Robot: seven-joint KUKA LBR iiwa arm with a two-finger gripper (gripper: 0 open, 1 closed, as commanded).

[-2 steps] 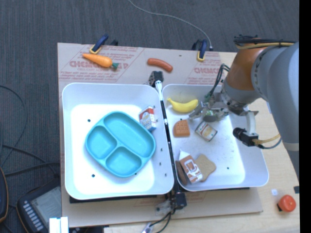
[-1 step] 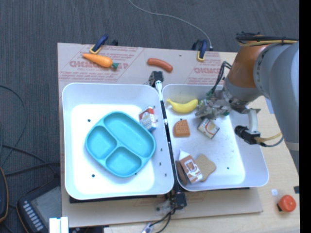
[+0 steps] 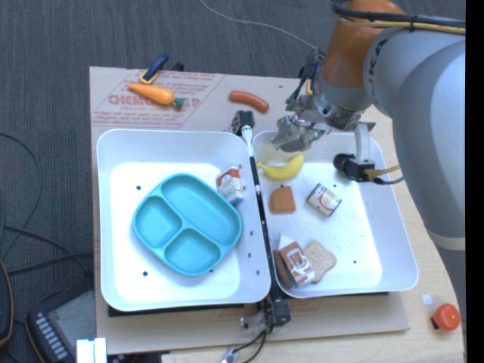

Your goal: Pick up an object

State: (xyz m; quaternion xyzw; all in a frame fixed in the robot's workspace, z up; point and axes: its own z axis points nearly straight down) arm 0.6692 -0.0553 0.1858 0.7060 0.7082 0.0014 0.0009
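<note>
— Jaws [image 3: 296, 136] hang right over the banana [image 3: 282, 168] at the right bin's [image 3: 378, 274] top-left corner. Open or shut? I cannot tell from here.

— Looks light, smooth and curved; I'd pinch across its middle.

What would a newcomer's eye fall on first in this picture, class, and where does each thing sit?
Probably the big grey arm with its orange band, reaching in from the right, its gripper low over the banana at the right bin's far end. Next, the blue divided plate lying in the left bin, then the carrot on the board behind.
</note>
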